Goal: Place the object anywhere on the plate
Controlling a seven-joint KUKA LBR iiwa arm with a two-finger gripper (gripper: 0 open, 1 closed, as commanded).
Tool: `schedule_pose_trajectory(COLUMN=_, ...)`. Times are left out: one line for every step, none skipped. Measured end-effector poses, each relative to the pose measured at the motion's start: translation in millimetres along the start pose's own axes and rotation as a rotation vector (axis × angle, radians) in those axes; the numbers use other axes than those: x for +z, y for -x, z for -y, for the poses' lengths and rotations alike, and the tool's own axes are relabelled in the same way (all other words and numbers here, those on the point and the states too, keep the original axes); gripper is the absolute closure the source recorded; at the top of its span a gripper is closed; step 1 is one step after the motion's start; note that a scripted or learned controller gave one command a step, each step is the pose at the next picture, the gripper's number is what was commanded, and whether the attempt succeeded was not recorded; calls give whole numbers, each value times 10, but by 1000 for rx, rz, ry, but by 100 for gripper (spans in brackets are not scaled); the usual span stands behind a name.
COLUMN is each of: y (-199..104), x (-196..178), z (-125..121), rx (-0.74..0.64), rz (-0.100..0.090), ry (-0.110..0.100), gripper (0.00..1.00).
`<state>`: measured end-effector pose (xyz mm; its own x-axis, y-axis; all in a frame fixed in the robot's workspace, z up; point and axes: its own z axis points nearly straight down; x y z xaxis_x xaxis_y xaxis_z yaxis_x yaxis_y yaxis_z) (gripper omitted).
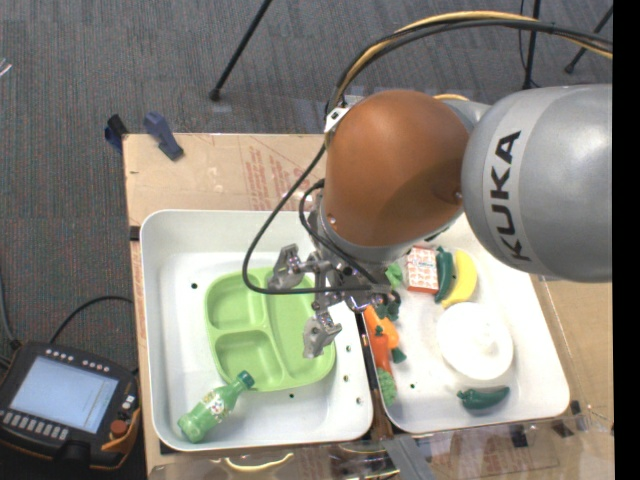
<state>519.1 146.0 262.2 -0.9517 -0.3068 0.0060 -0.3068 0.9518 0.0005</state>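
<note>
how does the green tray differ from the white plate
The green tray is squarish with compartments and lies in the left bin; the white plate is round, undivided, and lies in the right bin. The tray looks larger. Both lie flat and hold nothing visible.

A brown bench top [230, 168] bears two shallow white bins: the left bin [165, 268] and the right bin [545, 363], seemingly touching.

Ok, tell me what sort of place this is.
Probably a robotics lab. A KUKA arm reaches over two white bins of toy food on a cardboard-topped bench, a control tablet lies on the carpet, and tripod legs stand behind.
</note>
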Motion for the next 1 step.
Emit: schedule_pose_trajectory(y=17, x=-120, z=5, rx=6, rz=6, ry=3, gripper=100)
